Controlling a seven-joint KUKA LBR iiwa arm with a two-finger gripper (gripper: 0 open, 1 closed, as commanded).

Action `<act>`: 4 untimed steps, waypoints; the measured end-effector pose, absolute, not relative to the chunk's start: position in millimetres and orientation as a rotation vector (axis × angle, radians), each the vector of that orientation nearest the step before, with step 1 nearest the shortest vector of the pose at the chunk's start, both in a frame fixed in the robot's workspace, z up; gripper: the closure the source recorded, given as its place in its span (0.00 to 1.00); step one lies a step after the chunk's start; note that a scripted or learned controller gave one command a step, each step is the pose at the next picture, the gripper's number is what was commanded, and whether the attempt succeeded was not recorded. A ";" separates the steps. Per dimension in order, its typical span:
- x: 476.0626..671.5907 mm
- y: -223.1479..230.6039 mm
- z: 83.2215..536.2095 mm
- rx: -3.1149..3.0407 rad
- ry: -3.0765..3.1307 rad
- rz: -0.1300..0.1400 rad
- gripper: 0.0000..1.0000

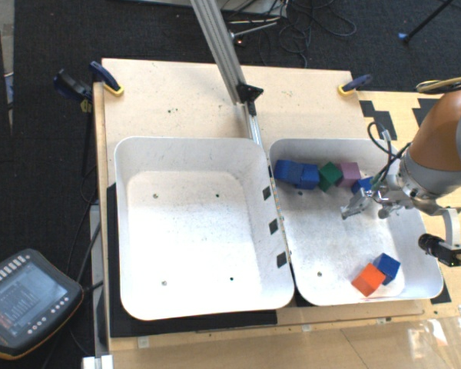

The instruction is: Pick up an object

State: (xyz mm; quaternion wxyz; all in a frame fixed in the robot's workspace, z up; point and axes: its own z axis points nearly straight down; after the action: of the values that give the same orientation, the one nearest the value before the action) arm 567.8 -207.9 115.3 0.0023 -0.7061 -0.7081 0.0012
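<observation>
The right bin (pixel 323 283) holds several blocks. Along its far wall lie a large blue block (pixel 296 173), a green block (pixel 330 175), a pale purple block (pixel 349 171) and a small blue piece (pixel 362 184). Near the front right corner an orange block (pixel 367 280) touches a blue block (pixel 387 267). My gripper (pixel 366 212) hangs over the right part of this bin, just in front of the small blue piece and the purple block. Its fingers are spread apart, open, with nothing between them.
The left bin (pixel 138 167) lies beside the right one, and they meet at a raised rim (pixel 276 221). A slanted metal pole (pixel 223 44) comes down to the bench behind the bins. Clamps (pixel 107 79) sit at the bench's far corners.
</observation>
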 end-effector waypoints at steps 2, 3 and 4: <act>568.7 -207.7 105.7 -2.223 -2.224 -0.001 1.00; 569.4 -212.9 168.7 -2.225 -2.228 -0.004 1.00; 572.3 -203.5 217.7 -2.221 -2.231 -0.005 1.00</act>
State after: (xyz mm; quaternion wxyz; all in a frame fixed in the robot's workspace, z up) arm 572.3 -203.5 217.7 -0.0034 -0.7056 -0.7086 -0.0016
